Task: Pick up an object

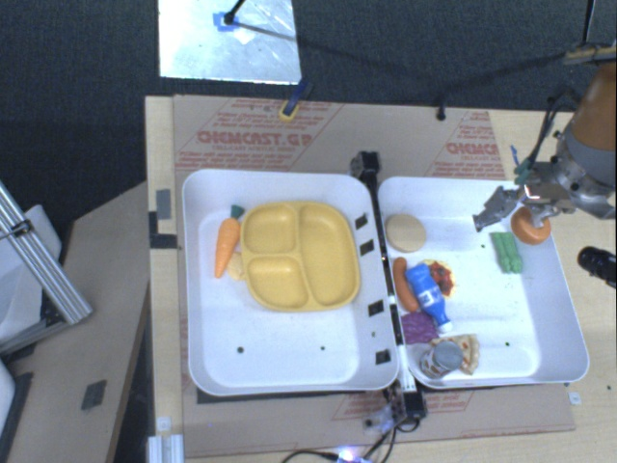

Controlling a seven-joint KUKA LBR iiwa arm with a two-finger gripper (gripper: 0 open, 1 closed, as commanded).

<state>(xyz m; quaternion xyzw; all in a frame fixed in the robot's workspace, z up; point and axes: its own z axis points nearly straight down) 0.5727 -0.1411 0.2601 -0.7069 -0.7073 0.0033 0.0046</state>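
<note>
Both bins (289,186) are white. The plate (294,256) is yellow, the carrot (225,245) orange with a green top. The bottle (427,296) is blue with a white cap. A green block (506,252), a tan bun (406,231), an orange ball (531,227).

Grey arm (590,157), orange band above wrist, thin cables, grey metal claw (492,214).

Robotics lab bench. Two white bins (280,186) sit on cardboard sheeting (260,133), toy food left of and below the pincer (501,210). Aluminium framing (39,268) far left of it; cables (386,66) cross dark carpet above.
</note>
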